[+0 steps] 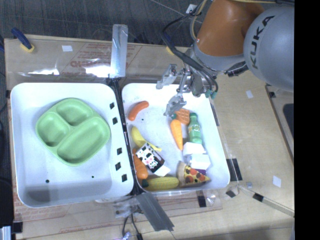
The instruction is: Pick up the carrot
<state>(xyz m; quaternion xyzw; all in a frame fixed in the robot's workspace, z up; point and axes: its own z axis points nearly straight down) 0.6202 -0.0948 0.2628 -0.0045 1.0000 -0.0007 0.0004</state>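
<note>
My jaws [176,105] hang over the back of the right bin [220,149], just above the toys, and look slightly spread with nothing between them. The carrot [176,132] lies just below them, near the bin's middle-right, thick end toward the back, tip pointing to the front. Tight spot: a green bottle [194,129] lies close along its right side, an orange ridged piece [183,116] touches its top end, white blocks [195,154] sit near its tip. Left side is bare bin floor. My judgement: come straight down over the carrot's thick upper half, jaws turned across its length, one finger on the bare left side, the other slipped into the narrow gap by the bottle. Risk is clipping the bottle or grabbing the ridged piece instead. Sausage [138,109], banana [137,136], cow-print box [150,158], corn [161,183] and pizza slice [192,175] are well out of the way. Left bin [30,184] holds a green divided plate [73,130], irrelevant.
</note>
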